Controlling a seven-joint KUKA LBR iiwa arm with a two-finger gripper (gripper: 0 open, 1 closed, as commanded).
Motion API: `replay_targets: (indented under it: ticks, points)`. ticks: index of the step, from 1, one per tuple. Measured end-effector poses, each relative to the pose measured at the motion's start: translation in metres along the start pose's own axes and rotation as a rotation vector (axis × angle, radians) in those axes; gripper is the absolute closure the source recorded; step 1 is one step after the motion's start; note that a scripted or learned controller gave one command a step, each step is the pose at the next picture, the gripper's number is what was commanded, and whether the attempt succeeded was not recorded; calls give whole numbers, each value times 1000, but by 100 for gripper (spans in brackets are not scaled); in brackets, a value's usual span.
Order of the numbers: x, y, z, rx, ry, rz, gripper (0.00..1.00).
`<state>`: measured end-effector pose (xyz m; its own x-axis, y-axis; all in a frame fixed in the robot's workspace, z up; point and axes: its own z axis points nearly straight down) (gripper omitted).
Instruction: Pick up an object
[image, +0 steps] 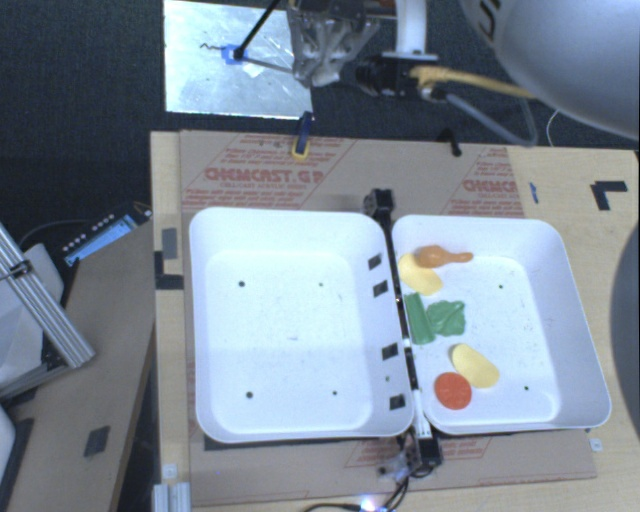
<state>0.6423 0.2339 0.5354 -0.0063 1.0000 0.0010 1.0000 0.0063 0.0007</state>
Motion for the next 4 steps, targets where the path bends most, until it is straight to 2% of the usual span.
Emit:
replay_targets:
  ticks: [1, 2, 3, 4]
  points:
    - [0, -4, 0, 0, 0, 1, 100]
    - [0, -18, 0, 0, 0, 1, 100]
    - [-1, 28, 1, -3, -1, 6, 100]
    - [0, 26, 0, -1, -1, 3, 100]
